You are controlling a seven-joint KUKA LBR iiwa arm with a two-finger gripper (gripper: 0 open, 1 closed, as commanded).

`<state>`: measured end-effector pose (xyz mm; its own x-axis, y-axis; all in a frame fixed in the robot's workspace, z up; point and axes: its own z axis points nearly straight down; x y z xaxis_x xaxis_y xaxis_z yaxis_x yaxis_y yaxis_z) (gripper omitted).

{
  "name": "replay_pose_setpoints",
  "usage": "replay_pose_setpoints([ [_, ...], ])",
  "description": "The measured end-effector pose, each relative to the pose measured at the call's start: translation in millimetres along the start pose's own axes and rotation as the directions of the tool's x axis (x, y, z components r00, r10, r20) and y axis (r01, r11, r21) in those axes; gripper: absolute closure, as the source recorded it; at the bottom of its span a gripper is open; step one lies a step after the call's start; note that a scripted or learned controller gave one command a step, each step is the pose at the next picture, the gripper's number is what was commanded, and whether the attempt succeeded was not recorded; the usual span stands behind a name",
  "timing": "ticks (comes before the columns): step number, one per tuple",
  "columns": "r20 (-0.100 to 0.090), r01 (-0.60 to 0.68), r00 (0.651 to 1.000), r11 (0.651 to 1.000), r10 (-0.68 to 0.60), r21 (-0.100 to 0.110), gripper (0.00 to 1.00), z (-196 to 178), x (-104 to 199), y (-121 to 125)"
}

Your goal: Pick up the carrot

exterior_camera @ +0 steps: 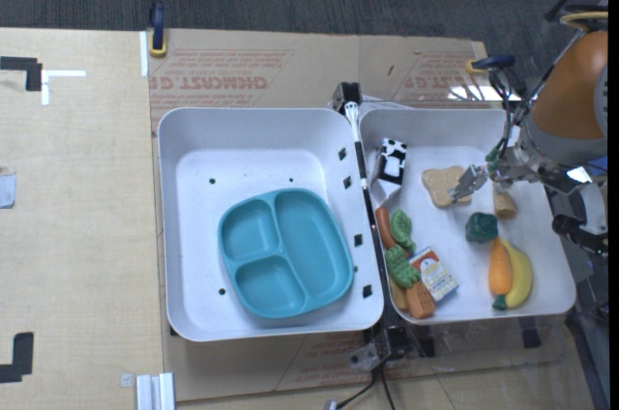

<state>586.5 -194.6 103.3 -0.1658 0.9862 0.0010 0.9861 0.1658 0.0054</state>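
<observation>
The carrot (499,267) is orange with a green top and lies near the front right corner of the right bin (464,130), pressed against a yellow banana (523,278). My gripper (486,178) hangs over the right bin's back right part, between a tan bread slice (442,184) and a small cork-coloured piece (504,203). It is well behind the carrot, and its two metal fingers stand apart with nothing between them.
A dark green lump (482,227) lies between the gripper and the carrot. Along the right bin's left wall sit a black-and-white toy (391,161), green and red vegetables (395,244) and a small carton (436,275). The left bin (193,205) holds a teal divided plate (283,251).
</observation>
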Motion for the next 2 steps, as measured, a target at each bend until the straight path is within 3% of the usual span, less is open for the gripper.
replay_pose_setpoints([
  [1,-0.018,0.163,0.986,0.987,-0.163,-0.01,0.0,6.4,1.6,-69.3],
  [2,-0.002,0.153,0.988,0.988,-0.153,-0.009,1.0,-2.4,-6.0,-70.8],
])
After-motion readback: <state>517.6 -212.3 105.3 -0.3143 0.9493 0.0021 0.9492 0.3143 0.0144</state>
